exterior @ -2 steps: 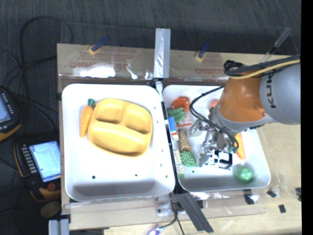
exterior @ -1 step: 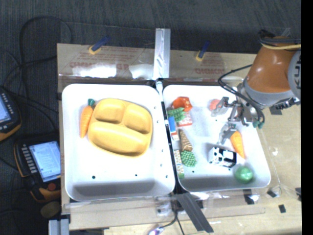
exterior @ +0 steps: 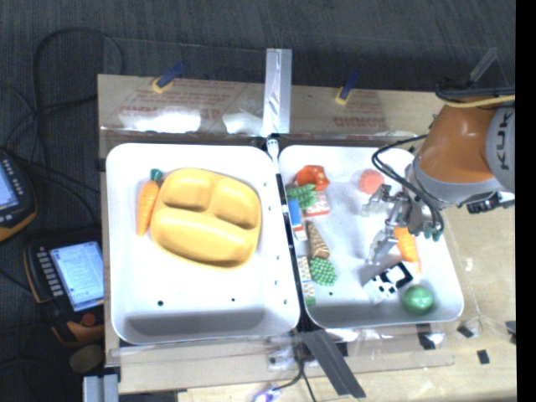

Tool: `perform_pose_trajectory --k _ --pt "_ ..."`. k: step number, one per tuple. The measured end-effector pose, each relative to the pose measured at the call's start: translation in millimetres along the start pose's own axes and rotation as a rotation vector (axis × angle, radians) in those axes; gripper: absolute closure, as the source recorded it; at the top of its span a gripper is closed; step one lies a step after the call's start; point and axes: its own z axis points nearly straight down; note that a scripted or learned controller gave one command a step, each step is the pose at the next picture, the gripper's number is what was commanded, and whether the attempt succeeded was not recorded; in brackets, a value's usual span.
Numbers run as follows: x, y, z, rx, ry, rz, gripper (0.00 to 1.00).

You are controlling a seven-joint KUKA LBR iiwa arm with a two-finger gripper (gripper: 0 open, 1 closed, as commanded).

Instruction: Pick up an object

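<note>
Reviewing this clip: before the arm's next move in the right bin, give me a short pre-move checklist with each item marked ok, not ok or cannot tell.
1. Gripper is over the right bin, where loose items lie: ok.
2. Candidate items near the gripper, the orange piece beside it and the black-and-white block below it: ok.
3. An object is already held between the gripper's tips: cannot tell, the metal parts overlap and blur.
4. Green ball sits apart from the gripper, in the bin's near right corner: ok.
5. Left bin contents, yellow divided tray and carrot, lie far from the arm: ok.
</note>
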Motion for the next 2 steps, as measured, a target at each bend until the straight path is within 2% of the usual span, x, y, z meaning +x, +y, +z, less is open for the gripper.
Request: perform_pose_trajectory --k 1,2 --pt "29.6 -10.5 18.8 -0.002 -0.012 0.120 0.00" --pt "46.7 -46.8 6.3 -0.006 0.000 -0.252 0.00"
